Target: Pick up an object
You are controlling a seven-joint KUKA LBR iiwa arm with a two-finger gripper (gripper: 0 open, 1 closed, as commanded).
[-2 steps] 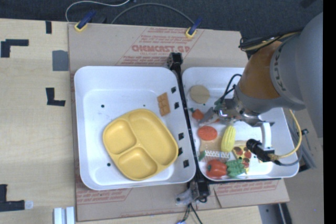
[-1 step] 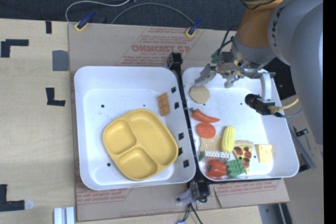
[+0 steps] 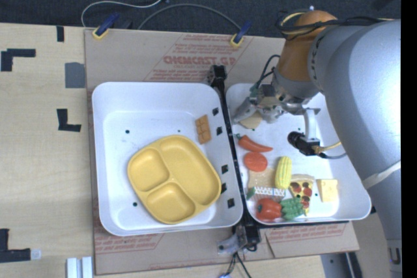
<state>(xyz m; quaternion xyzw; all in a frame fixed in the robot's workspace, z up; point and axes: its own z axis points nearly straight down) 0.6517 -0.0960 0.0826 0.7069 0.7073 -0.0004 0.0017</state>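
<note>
The gripper (image 3: 255,109) is seen low in the upper left corner of the right bin (image 3: 352,195), right of centre in the frame, above a pale object (image 3: 248,120) that cannot be identified; whether anything is grasped cannot be told from this slanted view. The other candidates for picking are clustered lower in the same bin: a carrot (image 3: 254,144) just below the gripper, an orange slice (image 3: 256,161), a corn cob (image 3: 283,172), a pizza slice (image 3: 300,189), a cheese wedge (image 3: 328,190), a tomato (image 3: 268,208) and a green vegetable (image 3: 293,208). A clean grasp is judged most likely if one piece is straddled squarely and a straight vertical lift is used, since the pieces lie close together. Little room is offered at the gripper's left by the wall shared with the left bin (image 3: 107,140), so a sideways approach there could be blocked. More open floor is seen in the right bin's upper right. The left bin is occupied by a yellow divided plate (image 3: 173,178) and a small waffle piece (image 3: 203,129).
</note>
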